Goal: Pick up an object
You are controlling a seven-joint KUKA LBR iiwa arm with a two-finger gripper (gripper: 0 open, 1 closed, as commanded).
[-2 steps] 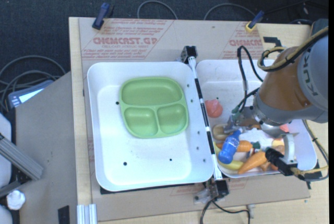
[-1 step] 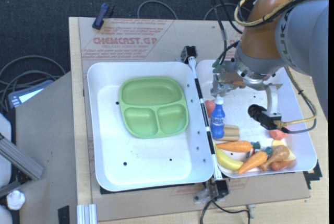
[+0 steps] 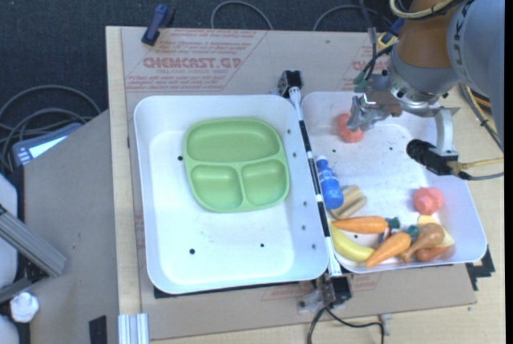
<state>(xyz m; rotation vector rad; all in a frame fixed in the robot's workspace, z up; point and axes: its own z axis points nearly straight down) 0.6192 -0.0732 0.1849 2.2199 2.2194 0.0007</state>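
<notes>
One roundish red toy (image 3: 350, 130) — no long axis.

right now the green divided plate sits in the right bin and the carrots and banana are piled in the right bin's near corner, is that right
Not quite. The camera view shows the green divided plate in the left bin, not the right one. The rest holds: the carrots and banana are piled in the right bin's near corner.

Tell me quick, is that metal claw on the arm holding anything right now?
Gripper: down in the right white plastic bin, right at a small round salmon-red toy; whether it is gripping it cannot be told.
</notes>
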